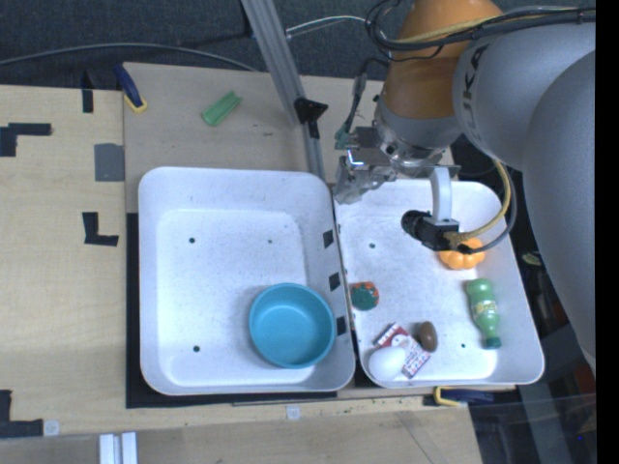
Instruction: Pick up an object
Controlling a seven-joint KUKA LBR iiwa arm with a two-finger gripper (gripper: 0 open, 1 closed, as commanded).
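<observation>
The left bin (174, 259) carries a blue bowl (290, 324) in its lower right corner, close to the dividing rim; the remaining floor is open. In the right bin (406, 278), a teal-and-red item (364, 296) lies just beside the divider. A white object (387, 362), red-and-white packet (406, 351) and brown piece (427, 335) crowd the lower edge. The gripper (360, 177) hovers at the upper left corner; jaw state cannot be determined, apparently holding nothing. An orange object (460, 255) and green bottle (484, 309) occupy the right side.
</observation>
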